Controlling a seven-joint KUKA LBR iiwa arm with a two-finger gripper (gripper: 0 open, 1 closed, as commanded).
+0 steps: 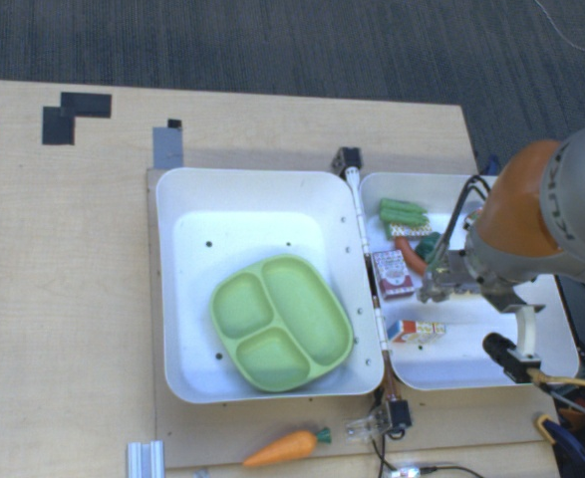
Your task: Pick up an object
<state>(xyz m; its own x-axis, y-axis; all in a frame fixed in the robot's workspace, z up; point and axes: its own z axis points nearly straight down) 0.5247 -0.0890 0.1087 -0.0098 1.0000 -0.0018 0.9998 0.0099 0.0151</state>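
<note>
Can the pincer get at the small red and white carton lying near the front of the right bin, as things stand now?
Probably yes. The red and white carton lies flat in the right bin with nothing on top, and the pincer hangs just above and behind it.

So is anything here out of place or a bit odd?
Yes, one thing: a toy carrot lies on the bench in front of the left bin, outside both bins. The other small items sit in the right bin, and the green divided plate lies flat in the left one.
</note>
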